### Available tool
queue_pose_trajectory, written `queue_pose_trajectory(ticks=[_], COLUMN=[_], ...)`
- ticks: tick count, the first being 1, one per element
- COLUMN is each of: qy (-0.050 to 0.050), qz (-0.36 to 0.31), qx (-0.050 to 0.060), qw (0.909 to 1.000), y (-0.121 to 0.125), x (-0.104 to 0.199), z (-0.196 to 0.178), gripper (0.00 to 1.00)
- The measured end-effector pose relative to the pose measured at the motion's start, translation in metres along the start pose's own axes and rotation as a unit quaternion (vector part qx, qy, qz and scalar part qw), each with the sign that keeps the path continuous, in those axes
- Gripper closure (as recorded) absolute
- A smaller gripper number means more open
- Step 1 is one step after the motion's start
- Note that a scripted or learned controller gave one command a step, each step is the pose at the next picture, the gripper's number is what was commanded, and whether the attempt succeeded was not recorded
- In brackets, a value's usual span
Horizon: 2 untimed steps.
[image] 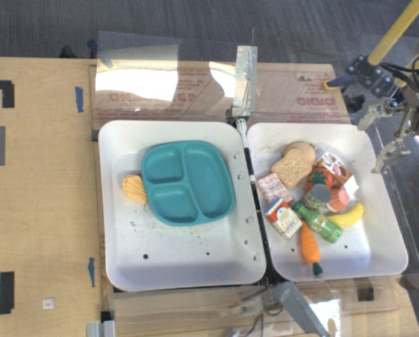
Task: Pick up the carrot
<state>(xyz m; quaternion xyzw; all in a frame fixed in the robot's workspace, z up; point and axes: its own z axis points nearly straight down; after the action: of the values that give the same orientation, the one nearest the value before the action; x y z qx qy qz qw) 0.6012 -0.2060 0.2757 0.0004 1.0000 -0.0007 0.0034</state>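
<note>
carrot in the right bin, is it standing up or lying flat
Lying flat. The small orange toy carrot rests lengthwise on the floor of the right shallow white bin, green stem end toward the near rim, beside the green bottle.

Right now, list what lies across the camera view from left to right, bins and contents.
Left bin → yellow shell-shaped piece → teal divided plate → right bin → small cartons → carrot → banana → gripper beyond the bin's right edge.
</note>
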Motion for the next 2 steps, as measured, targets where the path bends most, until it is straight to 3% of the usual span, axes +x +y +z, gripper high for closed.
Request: queue_pose_trajectory(ticks=[1,2], qy=[-0.002,-0.002], qz=[0.015,0.063], qx=[0.001,-0.002], qw=[0.9999,0.998], y=[0.025,0.105], x=[0.042,0.091], z=[0.171,0.186], gripper=[0.0,0.0])
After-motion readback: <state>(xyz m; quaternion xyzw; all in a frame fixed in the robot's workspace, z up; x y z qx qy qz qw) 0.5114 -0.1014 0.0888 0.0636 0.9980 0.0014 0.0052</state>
